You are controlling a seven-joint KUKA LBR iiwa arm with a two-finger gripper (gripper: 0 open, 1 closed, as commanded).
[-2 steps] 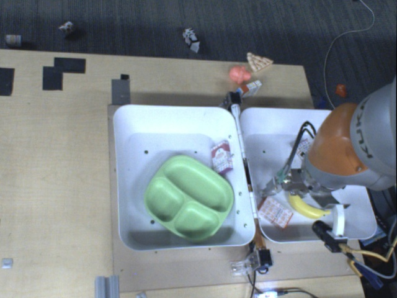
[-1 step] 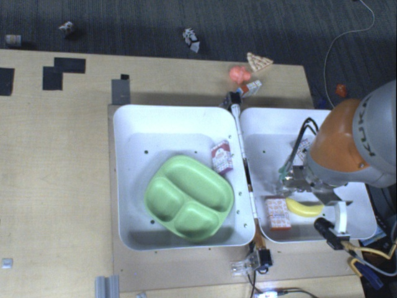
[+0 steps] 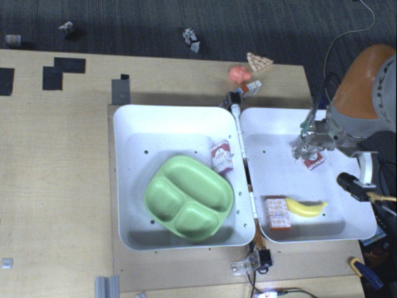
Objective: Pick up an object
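Well, the bench [image 3: 56,185] carries two white bins side by side. The left bin [image 3: 133,166] holds a big green divided plate [image 3: 189,195], tilted against the front wall, and a small red-and-white packet [image 3: 221,157] just beside its upper right edge. The right bin [image 3: 273,166] has a yellow banana [image 3: 305,208] near the front, touching a red-and-white box [image 3: 277,212] on its left. The grey arm with its orange band [image 3: 363,92] reaches in from the right; its gripper [image 3: 308,148] hangs over the right bin's far side, right above a small red-and-white item [image 3: 314,161]. Whether the claw is spread or pinching that item, I cannot tell.
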